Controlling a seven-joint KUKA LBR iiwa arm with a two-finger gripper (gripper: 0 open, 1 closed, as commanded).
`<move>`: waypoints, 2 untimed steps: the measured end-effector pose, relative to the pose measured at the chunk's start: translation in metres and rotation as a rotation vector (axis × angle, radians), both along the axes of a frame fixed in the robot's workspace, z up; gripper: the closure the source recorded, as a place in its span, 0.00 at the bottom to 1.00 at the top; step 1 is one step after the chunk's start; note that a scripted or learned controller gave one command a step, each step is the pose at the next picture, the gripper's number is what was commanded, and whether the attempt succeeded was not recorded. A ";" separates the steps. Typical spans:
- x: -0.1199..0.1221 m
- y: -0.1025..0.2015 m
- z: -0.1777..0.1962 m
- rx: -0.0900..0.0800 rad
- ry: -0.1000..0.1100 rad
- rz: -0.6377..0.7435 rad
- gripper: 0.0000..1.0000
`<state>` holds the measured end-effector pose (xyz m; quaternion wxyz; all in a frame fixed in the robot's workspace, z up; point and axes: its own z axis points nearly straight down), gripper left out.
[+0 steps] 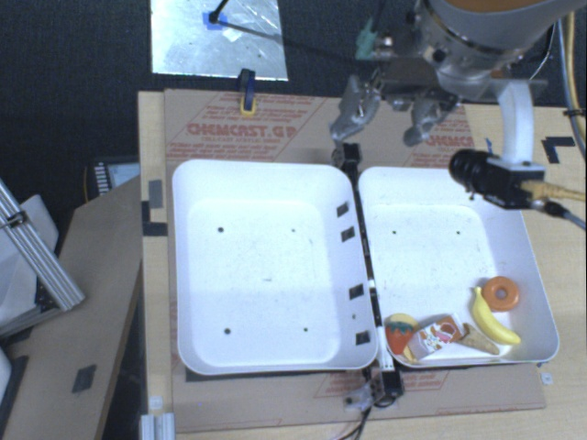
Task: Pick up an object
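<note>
Banana point(493, 317) in right bin's point(537, 273) near corner, seemingly well below spread fingers point(347, 122).

- We see a robotics lab or test cell, not a home.
- Two shallow white bins, the left bin point(257, 264) and the right bin point(440, 236), sit on a cardboard sheet point(275, 126) printed with red lettering, laid over a wooden bench point(151, 136).
- An aluminium extrusion frame point(32, 255) stands at the left.
- Loose cables point(559, 195) run in by the industrial arm point(495, 16).
- A shiny metal plate point(218, 24) lies on dark carpet-like flooring.
</note>
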<state>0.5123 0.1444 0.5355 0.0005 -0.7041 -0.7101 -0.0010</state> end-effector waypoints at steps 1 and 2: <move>-0.028 0.076 -0.001 0.001 0.000 0.005 0.00; -0.026 0.071 -0.001 -0.001 0.000 -0.004 0.00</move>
